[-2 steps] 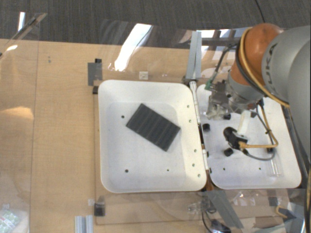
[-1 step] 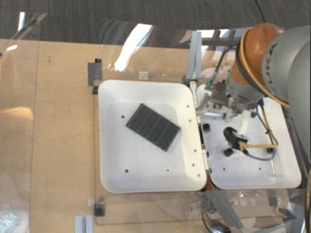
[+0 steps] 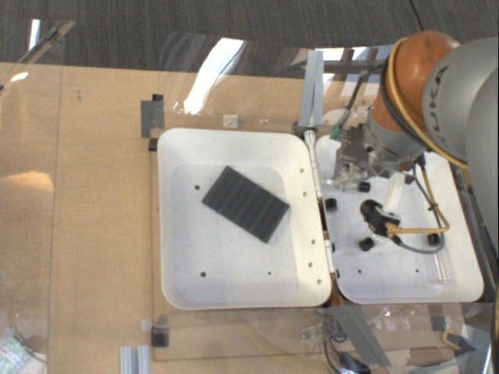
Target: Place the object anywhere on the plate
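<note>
A: Where is the gripper (image 3: pixel 348 179) held, and why?
B: Low over the right bin (image 3: pixel 405 283), likely for a pick. Its opening cannot be told; it is hidden under the arm (image 3: pixel 437 76).
A: The object?
B: Judged, uncertainly, to be a small black piece (image 3: pixel 364 244) on that bin's floor. The dark ribbed plate (image 3: pixel 245 203) is laid flat in the left bin (image 3: pixel 234 283), well apart.

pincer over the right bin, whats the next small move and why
Probably ease down toward the small black piece on the floor of the right bin. The pincer hangs above that bin, the dark ribbed plate in the left bin bears nothing, and I cannot tell whether anything is held.
</note>
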Motion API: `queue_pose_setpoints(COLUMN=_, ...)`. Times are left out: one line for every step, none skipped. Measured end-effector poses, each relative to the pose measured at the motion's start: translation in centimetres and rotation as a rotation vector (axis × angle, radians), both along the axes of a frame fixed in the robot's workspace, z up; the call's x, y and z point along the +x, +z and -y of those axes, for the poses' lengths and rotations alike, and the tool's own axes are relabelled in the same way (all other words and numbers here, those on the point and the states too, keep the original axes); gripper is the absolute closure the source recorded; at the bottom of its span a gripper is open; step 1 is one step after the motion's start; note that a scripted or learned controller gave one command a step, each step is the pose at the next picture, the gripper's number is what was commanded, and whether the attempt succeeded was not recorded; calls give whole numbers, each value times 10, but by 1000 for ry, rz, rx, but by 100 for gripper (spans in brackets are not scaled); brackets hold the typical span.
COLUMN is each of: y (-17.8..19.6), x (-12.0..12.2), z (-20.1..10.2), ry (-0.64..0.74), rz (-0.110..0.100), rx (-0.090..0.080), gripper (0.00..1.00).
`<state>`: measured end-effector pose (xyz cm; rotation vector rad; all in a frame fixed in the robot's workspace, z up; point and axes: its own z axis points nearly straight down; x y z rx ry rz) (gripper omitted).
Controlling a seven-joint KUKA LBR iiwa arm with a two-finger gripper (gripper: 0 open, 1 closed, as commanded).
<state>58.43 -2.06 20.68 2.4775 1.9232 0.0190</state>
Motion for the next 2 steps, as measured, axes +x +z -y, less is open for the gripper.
queue_pose_setpoints(y=-22, x=-7, z=-41, ry=90, rz=-8, rx=-3, gripper=100)
queue_pose_setpoints(y=-22, x=-35, z=-103, ry=168, rz=-9, rx=-3, gripper=100)
